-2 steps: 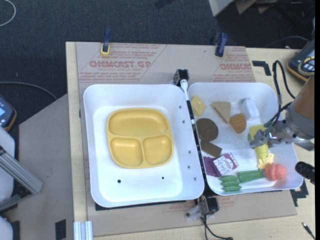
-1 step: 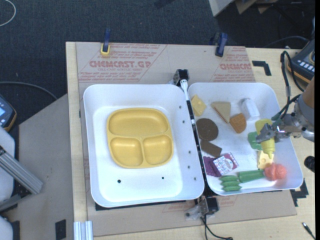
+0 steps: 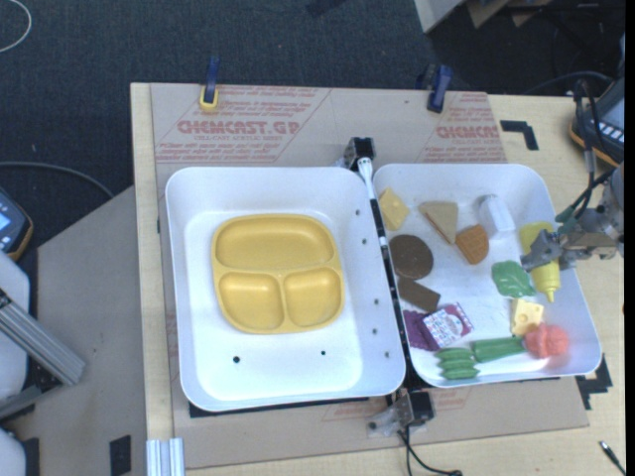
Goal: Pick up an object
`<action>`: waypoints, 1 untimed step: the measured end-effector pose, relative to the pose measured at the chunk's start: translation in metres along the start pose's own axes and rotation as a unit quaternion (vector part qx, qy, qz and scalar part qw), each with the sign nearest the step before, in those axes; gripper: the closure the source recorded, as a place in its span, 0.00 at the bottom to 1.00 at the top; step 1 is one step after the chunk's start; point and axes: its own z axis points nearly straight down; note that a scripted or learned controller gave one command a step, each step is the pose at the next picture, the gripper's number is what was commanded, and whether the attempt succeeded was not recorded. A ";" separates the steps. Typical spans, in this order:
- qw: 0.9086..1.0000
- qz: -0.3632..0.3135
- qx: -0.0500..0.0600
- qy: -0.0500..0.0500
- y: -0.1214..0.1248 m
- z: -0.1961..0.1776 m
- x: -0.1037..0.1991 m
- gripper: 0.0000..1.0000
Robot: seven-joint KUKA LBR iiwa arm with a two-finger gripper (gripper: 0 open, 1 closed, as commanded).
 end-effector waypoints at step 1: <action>1.000 -0.001 0.002 0.001 0.016 0.002 0.042 1.00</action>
